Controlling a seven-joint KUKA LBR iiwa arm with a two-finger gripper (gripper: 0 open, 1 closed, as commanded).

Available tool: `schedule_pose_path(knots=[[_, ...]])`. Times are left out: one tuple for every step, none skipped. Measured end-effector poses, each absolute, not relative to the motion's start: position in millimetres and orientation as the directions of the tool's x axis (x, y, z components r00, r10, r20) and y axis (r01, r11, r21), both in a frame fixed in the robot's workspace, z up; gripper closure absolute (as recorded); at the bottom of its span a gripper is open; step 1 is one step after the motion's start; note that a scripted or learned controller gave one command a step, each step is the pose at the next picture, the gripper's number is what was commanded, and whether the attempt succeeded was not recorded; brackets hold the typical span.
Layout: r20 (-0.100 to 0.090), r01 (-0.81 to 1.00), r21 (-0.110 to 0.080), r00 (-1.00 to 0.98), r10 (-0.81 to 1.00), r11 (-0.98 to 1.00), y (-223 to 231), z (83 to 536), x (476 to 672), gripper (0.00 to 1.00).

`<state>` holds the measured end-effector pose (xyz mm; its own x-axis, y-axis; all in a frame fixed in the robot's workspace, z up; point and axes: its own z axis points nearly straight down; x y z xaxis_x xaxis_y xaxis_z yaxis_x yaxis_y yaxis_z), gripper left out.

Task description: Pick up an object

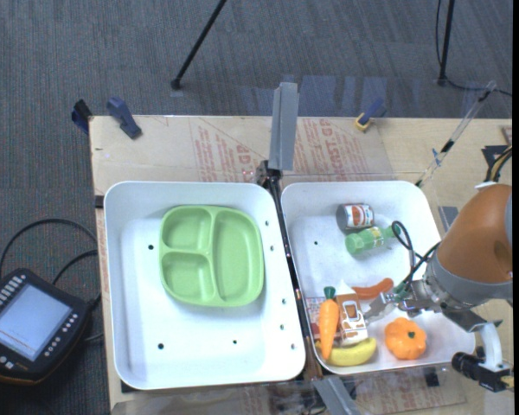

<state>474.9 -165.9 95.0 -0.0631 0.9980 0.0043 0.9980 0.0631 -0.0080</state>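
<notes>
While upright lengthwise, carrot [328,328] points its tip down; gripper [387,302] beside it.

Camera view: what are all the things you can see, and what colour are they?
bins: 2, white, side by side on the bench
divided plate: 1, green, left bin
can: 1, red and silver, right bin, far end
bottle: 1, green, lying beside the can
carrot: 1, orange, right bin, near edge
banana: 1, yellow, near edge
pumpkin: 1, orange, near corner
chili: 1, red-orange, by the hand
tablet: 1, black, floor at left
arm: 1, grey and orange, from right
hand: 1, low over right bin
</notes>
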Motion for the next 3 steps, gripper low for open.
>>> schedule_pose_path(knots=[[0.003,0.980,-0.004,-0.198,0.980,0.198,-190,85,570.5,0.00],[0.007,0.981,-0.008,-0.194,0.981,0.194,-191,92,569.7,1.00],[0.002,0.987,-0.004,-0.161,0.987,0.161,-169,214,548.2,1.00]])
